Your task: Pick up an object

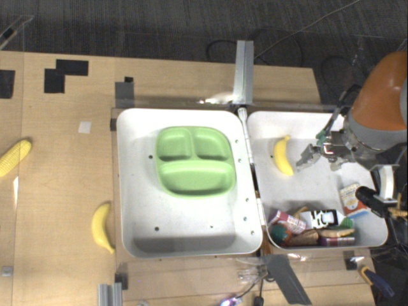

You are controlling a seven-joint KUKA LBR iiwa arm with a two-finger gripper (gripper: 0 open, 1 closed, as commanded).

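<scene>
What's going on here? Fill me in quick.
A grey robot arm reaches in from the right over the right bin. Its gripper hovers open beside a banana and holds nothing. More small items are piled along that bin's near edge. The left bin holds a green divided tray.

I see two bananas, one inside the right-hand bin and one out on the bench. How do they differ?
The banana in the right bin lies on the white floor near the gripper; the banana on the bench lies on bare wood, left of the left bin, far from the arm. The bin banana bulges to the view's left, the bench banana too, but it looks larger. Both are yellow and lie flat.
</scene>
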